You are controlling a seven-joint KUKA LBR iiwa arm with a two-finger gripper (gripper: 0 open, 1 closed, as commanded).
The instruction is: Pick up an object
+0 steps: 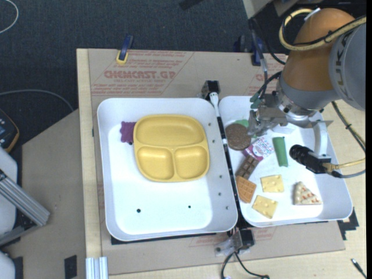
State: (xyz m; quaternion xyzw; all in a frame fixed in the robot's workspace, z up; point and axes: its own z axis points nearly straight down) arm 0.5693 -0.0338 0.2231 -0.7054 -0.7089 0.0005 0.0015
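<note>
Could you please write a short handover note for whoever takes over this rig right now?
Gripper: low over the back left part of the right bin, by the brown cookie. Nothing is visibly held.
Right bin: cookie, pink-and-white wrapper, green stick, chocolate bar, waffle, two cheese pieces, pizza slice.
Left bin: yellow divided plate with a purple item at its left edge.
Done: the arm is at the objects.
Left: grasp one and lift it.
</note>
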